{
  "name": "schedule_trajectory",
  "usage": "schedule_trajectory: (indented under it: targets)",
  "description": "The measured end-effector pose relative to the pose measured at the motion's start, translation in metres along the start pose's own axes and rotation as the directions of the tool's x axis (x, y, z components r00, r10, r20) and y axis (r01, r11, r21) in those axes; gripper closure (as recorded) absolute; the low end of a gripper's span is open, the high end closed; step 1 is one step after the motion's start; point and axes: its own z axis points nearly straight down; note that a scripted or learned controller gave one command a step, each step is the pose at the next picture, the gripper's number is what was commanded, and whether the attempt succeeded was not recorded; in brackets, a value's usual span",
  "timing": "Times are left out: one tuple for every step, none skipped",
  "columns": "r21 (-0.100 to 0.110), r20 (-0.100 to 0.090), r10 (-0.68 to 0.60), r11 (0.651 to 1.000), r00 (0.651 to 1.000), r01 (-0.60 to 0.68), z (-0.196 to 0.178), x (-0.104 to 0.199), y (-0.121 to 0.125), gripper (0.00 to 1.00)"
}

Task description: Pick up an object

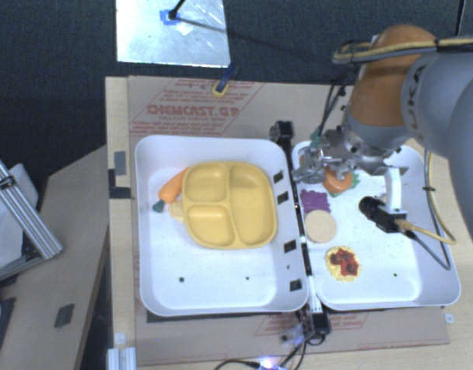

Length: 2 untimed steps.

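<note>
Your arm point(410, 83) reaches in from the right and hangs low over the upper part of the right bin point(433, 284), its bulk hiding much of what lies beneath; if it sinks further at that slant, you risk knocking the bin's far wall or sweeping loose pieces aside.

The left bin point(221, 291) holds a yellow divided tray point(224, 204) with a toy carrot point(173, 184) tucked just beside its upper left edge, well apart from the hand, so nothing there is in play.

The hand point(322, 168) sits near the divider between the bins, right by an orange-and-green toy point(339, 181). I cannot tell from this angle whether it is apart or together, nor whether the toy is between its tips; do not count this as a grasp. If the tips merely rest against the toy's side, a lift will likely leave it behind or flick it away.

Just below lie a purple piece point(315, 201), a tan disc point(321, 226) and a small pizza toy point(343, 262). They are close together, so a sloppy descent could pinch two at once or push them into the divider.
</note>
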Motion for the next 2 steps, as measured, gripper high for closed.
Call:
schedule_trajectory:
  targets:
    - [-0.001,0.0,0.0,1.0,1.0,0.0,-0.0206,-0.003,-0.0014,1.0]
    - [-0.001,0.0,0.0,1.0,1.0,0.0,-0.0198,-0.0013,0.0024,1.0]
